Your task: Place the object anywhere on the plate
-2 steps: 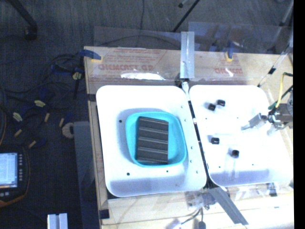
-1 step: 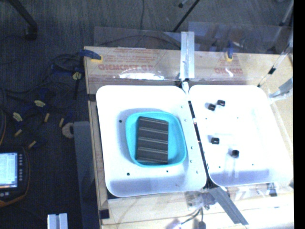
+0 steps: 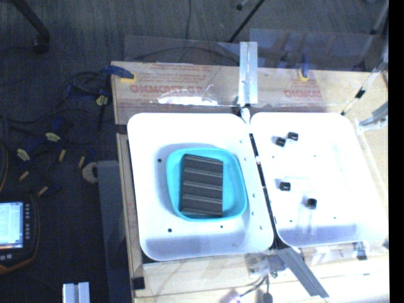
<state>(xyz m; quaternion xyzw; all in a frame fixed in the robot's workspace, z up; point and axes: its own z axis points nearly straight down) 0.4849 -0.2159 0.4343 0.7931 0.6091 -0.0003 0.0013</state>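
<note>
A cyan plate (image 3: 235, 185) with rounded corners lies in the middle of the left white bin (image 3: 148, 232). A dark grey ribbed rectangular object (image 3: 202, 185) rests flat on the plate, well inside its rim, with its long side running toward the front of the bench.
The right white bin (image 3: 338, 223) holds several small black pieces, two near its back (image 3: 292, 136) and two nearer the middle (image 3: 285, 185). A metal post (image 3: 248, 74) stands behind the seam between the bins. Cables lie on the floor at the left.
</note>
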